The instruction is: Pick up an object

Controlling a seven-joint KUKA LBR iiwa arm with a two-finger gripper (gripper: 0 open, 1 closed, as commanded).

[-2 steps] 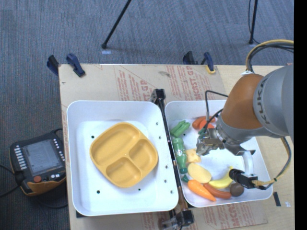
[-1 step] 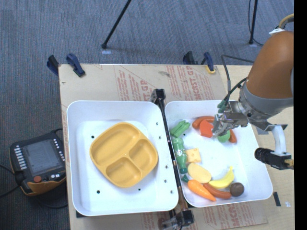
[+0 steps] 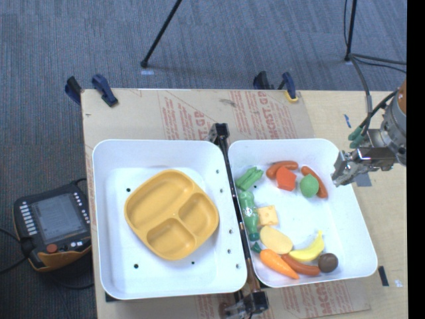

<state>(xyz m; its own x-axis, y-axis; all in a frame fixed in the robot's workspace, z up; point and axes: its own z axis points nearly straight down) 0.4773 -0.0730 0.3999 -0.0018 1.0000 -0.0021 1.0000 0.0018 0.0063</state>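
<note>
My gripper (image 3: 352, 171) hangs over the right rim of the right bin (image 3: 345, 208), open, with nothing between its fingers. The bin holds several toy foods. Near its top lie a red-orange block (image 3: 286, 179), a sausage (image 3: 282, 165) and a green ball (image 3: 309, 187), with a carrot (image 3: 320, 183) against the ball. Green vegetables (image 3: 248, 178) lie along the left wall beside a yellow cheese cube (image 3: 268, 215). At the front are a pale potato (image 3: 275, 239), a banana (image 3: 309, 248), an orange carrot (image 3: 277, 262) and a brown ball (image 3: 327, 262). The green ball is the food nearest the gripper.
The left bin (image 3: 113, 158) holds a yellow divided plate (image 3: 171, 213). A teach pendant (image 3: 53, 226) lies on the floor at the left. Blue clamps (image 3: 104, 88) grip the bench's far edge, and tripod legs (image 3: 165, 25) stand beyond it.
</note>
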